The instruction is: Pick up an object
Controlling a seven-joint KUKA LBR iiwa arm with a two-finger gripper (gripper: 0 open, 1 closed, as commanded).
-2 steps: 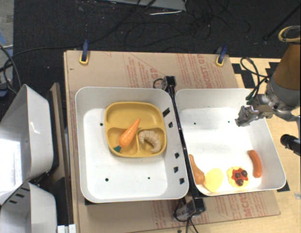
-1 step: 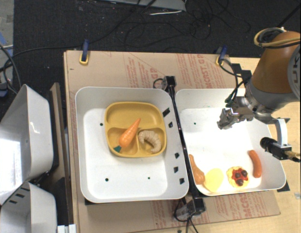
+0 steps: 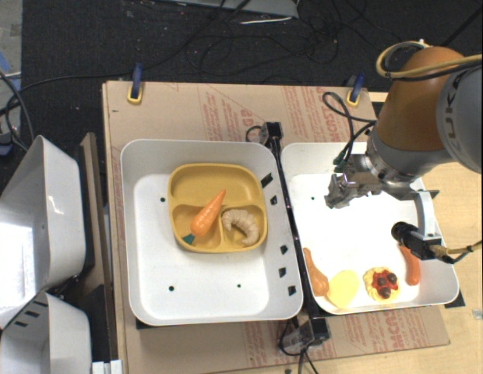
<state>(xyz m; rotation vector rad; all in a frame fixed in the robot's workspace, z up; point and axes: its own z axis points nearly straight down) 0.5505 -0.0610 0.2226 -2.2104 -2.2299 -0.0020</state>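
My gripper (image 3: pixel 338 195) hangs over the upper left part of the right bin (image 3: pixel 358 232), above bare white floor, and nothing is visibly held in it. Along this bin's front edge lie an orange drumstick-shaped piece (image 3: pixel 314 271), a pale yellow disc (image 3: pixel 343 287), a small round pastry with red topping (image 3: pixel 382 283) and an orange-red sausage (image 3: pixel 413 268). The left bin (image 3: pixel 148 232) holds a yellow divided plate (image 3: pixel 183 179) with an orange carrot (image 3: pixel 208 213) and a pale shrimp (image 3: pixel 241 224) in its compartments.
The two bins meet at a dark ridge with clips (image 3: pixel 284 224). The arm's grey and orange body (image 3: pixel 421 115) overhangs the right bin's back right corner. White containers (image 3: pixel 35 216) stand off the bench at the left.
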